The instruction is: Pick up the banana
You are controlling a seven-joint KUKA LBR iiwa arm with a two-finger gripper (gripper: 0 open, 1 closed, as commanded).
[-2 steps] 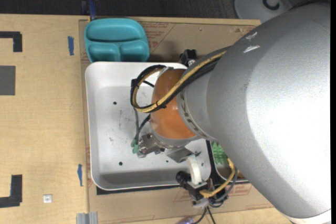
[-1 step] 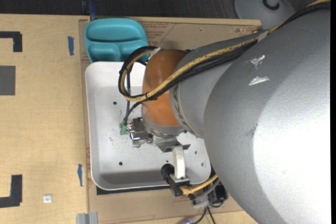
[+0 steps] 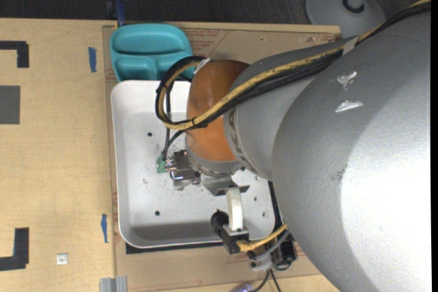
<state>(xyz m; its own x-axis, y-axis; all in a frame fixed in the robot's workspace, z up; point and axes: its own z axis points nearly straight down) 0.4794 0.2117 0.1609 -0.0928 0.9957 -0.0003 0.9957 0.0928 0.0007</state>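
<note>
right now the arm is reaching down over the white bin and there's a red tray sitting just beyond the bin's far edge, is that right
Not quite: the tray is teal, not red. The camera view shows it just beyond the far edge of the white bin, and the grey arm with its orange band does reach down over that bin.

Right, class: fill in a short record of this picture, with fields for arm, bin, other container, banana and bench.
arm: grey arm with an orange band, reaching in from the right over the bin
bin: shallow white bin, largely covered by the arm
other container: teal tray at the bin's far edge
banana: cannot be made out; the arm hides much of the bin
bench: tan surface with dark markings
</note>
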